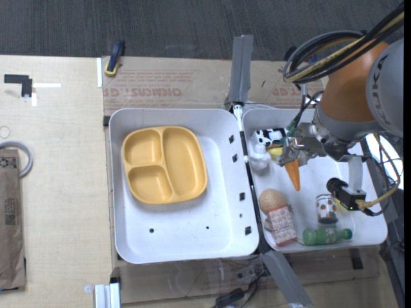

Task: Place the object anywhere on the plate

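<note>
Camera view, arm: the grey arm [369, 88] with its orange band is reaching in from the right, over the right bin [372, 230].
Gripper: the gripper [292, 151] is hanging low over the upper left part of the right bin, its tip pointing toward the divider between the bins.
Claw: the fingers are closing on the top end of an orange carrot [293, 174]; the carrot is sitting between them.
Carrot: it is hanging tip down and slightly tilted from the gripper, over bare bin floor, well apart from the plate.
Plate: a yellow divided plate [165, 165] with three compartments is lying in the upper left area of the left bin [186, 236], slightly turned.
Right bin, upper left: a black-and-white cow toy [268, 136] is lying near the rim, a small white figure [259, 157] just below it, and something yellow [277, 151] is peeking out beside the gripper; I cannot tell what it is.
Right bin, lower part: a tan round object [272, 199] is touching a red-and-white box [280, 226]; a small can [327, 207] is standing above a green bottle [327, 235] lying on its side.
Bench: a brown paper bag [11, 217] is lying at the far left edge, and a blue-and-yellow tool [115, 58] is resting above the left bin.
</note>
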Controlling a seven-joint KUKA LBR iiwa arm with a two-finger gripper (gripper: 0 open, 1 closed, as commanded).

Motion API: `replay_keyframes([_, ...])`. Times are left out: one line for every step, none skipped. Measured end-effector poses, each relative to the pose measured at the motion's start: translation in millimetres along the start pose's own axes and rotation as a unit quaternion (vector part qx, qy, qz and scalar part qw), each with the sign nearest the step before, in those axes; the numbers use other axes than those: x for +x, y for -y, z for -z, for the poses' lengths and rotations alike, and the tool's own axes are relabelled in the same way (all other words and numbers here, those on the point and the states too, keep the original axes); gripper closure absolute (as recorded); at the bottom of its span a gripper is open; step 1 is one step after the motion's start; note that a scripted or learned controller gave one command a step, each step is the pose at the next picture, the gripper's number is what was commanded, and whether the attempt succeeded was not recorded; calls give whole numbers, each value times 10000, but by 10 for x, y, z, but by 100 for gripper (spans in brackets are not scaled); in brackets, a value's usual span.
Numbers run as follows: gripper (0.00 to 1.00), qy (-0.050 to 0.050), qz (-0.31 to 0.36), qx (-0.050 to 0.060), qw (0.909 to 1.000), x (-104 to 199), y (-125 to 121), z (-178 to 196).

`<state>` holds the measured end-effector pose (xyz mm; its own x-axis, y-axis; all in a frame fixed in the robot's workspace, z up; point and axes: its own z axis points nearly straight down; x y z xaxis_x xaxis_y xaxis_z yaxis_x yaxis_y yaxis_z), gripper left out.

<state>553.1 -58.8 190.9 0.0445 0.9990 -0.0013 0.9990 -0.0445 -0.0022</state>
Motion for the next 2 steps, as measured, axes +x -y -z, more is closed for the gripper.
replay_keyframes([100,4,349,2,9994,1034,-108,-3])
replay_keyframes([0,5,350,1,9994,1032,-109,-2])
